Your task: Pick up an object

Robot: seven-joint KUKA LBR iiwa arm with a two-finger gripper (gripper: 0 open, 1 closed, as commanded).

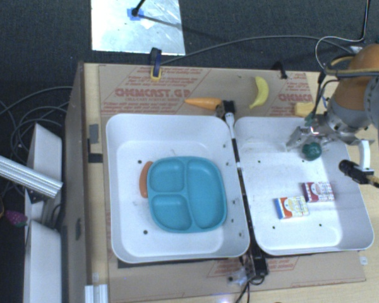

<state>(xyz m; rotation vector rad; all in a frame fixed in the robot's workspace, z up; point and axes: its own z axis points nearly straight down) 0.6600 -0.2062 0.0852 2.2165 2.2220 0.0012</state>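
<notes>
I saw the grey two-finger gripper [308,137] low over the far part of the right shallow white bin [341,242], hanging from the grey arm with the orange band [365,65] that reached in from the right. How far it stood open, and whether it gripped anything, I could not tell from this slant. A small round teal object [312,150] sat right at its tip, touching or nearly touching; I could not say which. Nearer me in the same bin lay a small dark red and white packet [318,192], and just beside that a small blue, yellow and white box [291,207], both well apart from the gripper. In the left shallow white bin [123,169] rested a light blue plastic divided plate [186,193], with an orange sausage-shaped toy [143,178] against its left edge. Behind the bins, on the cardboard sheet [164,84], I saw an orange toy carrot [202,103] and a yellow toy banana [260,91].
</notes>
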